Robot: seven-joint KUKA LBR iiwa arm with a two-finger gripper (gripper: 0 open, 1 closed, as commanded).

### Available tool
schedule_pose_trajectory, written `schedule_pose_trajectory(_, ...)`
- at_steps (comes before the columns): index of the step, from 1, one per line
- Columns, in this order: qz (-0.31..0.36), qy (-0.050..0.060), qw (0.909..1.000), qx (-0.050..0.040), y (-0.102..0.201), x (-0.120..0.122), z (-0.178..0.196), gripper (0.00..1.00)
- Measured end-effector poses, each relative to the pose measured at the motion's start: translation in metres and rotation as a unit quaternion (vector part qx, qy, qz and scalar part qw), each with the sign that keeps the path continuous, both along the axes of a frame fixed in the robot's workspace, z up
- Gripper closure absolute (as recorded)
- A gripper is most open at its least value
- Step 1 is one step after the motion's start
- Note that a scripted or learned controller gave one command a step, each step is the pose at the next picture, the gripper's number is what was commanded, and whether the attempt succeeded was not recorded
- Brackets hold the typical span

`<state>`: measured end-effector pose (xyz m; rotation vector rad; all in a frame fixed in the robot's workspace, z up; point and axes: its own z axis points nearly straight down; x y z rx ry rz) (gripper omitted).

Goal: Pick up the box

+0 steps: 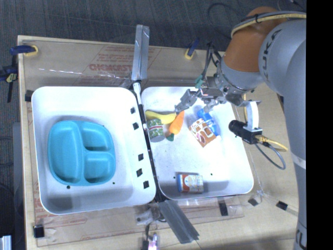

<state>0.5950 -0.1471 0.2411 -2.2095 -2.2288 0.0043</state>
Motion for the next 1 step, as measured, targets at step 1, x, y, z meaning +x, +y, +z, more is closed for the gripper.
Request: schedule_pose_trajectory(1, 0.003, 0.001, 1.0000, 0.0002, 0.0008, 0.0004, 0.0096, 1.00)
